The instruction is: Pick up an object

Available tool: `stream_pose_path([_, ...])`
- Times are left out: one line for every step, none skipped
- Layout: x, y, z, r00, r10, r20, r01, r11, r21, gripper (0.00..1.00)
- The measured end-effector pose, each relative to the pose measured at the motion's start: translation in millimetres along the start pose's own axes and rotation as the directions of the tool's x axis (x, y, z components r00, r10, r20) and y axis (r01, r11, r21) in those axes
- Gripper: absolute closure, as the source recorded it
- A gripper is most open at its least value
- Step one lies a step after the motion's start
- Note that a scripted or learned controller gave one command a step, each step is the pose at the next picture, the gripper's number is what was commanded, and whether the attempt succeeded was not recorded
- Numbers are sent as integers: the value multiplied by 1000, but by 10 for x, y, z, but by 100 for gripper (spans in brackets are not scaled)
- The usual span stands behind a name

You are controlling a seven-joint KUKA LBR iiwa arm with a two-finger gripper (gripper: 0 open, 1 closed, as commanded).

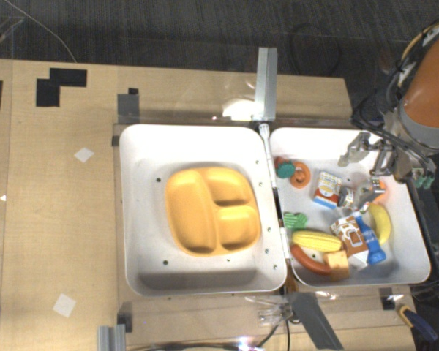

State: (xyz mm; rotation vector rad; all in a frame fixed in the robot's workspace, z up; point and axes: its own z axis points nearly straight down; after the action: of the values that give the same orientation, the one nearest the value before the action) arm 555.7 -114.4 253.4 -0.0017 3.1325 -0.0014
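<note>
**Arm hovers over toy-filled bin**

Wooden table (51, 218) bears two white bins: a yellow divided tray (212, 209) left, toys right. End effector (373, 159), fingers spread and gripping nothing, hangs just above a banana (381, 221).

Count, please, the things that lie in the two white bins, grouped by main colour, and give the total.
Yellow: 3 (divided tray, corn-like toy, banana)
Orange or red: 3 (ring, sausage-like piece, block)
Green: 2 (teal piece, green piece)
Multicoloured packets: 2 ()
Total: 10, as far as the pile allows.
</note>
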Motion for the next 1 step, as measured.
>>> stream_pose_path([39, 187, 1567, 998, 66, 1, -66, 998, 0, 0])
